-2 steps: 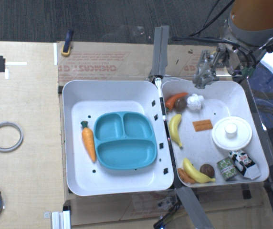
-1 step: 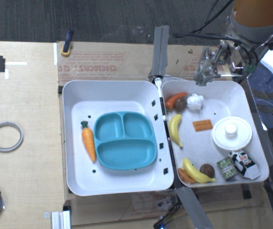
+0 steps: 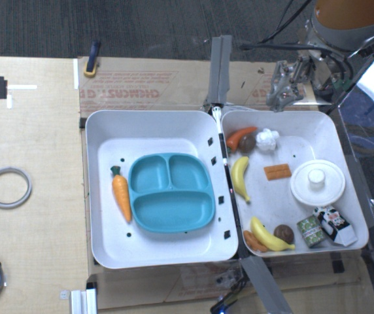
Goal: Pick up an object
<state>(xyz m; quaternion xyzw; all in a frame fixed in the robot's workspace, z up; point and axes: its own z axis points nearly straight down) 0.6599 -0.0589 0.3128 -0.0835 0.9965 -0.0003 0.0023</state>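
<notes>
You are looking at the end effector (image 3: 290,87) hanging above the right bin (image 3: 344,146); its grip, you cannot tell. Bananas (image 3: 240,177) are lying there; the left bin (image 3: 99,195) is holding a blue plate (image 3: 172,192), a carrot (image 3: 121,193)

I see the tool (image 3: 285,87) hanging above the far edge of the right bin (image 3: 344,152), up by the cardboard, with nothing between its fingers that I can make out. In that bin lie a banana (image 3: 240,177) by the left wall, a second banana (image 3: 269,235) near the front, an orange block (image 3: 277,172), a white lidded bowl (image 3: 317,182), a small carton (image 3: 334,224) and a green packet (image 3: 310,231). The left bin (image 3: 102,195) holds a blue divided plate (image 3: 172,193) with a carrot (image 3: 121,193) just beside its left rim. On the desk (image 3: 30,129), a grey tape ring (image 3: 7,187) lies well apart from both bins.
</notes>
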